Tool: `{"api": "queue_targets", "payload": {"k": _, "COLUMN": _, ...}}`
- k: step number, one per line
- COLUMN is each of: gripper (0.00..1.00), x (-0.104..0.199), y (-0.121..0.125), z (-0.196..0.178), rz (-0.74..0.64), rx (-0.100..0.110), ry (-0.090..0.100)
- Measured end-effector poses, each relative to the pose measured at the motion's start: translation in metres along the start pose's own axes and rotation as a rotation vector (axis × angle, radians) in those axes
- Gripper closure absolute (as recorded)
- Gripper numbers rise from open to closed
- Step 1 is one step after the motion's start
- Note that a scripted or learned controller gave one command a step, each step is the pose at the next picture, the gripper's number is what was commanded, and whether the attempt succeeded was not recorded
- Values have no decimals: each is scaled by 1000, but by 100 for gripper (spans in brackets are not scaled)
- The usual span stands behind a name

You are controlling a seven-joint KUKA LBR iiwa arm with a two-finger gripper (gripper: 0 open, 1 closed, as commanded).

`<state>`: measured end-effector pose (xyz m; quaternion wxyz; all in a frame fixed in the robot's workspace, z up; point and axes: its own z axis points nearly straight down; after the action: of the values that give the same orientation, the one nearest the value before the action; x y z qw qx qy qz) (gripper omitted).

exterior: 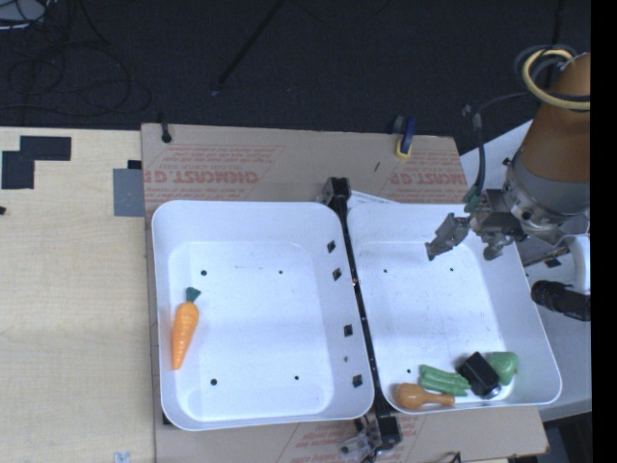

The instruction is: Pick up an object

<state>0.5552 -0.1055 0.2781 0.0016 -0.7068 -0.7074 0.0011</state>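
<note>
Four small objs sit in the bins. One is a toy carrot [183, 333] in the left bin [241, 215], near its left wall, w/ long axis almost vertical in view: green top points up toward the far side, orange tip points down toward the near edge, tilted slightly left at the bottom. It lies apart from the wall, w/ plenty of bare white floor to its right and above.

Other three cluster in the right bin [439, 258] at its near right corner: a green pod-like piece [442, 380] lying roughly left-right, a tan pear-shaped piece [421, 396] just below it w/ its thin end pointing right, and a black block [479, 373] touching a rounded green piece [502, 363] on its right. All are close to the near rim; little room on that side, lots of open floor toward the far side and left.

Gripper [469, 236] hangs over the far right part of the right bin, well apart from the cluster and far from the carrot. Fingers look spread apart w/ a gap between them, nothing in the gap. Grey arm [549, 177] w/ orange band [564, 75] comes in from the right.

Black divider hardware [352, 287] runs between the bins. Brown cardboard [289, 162] lies under both.
</note>
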Motion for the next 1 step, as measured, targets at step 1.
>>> {"api": "queue_targets", "payload": {"k": 1, "gripper": 0, "x": 60, "y": -18, "z": -81, "rz": -6, "rx": -10, "ry": 1}}
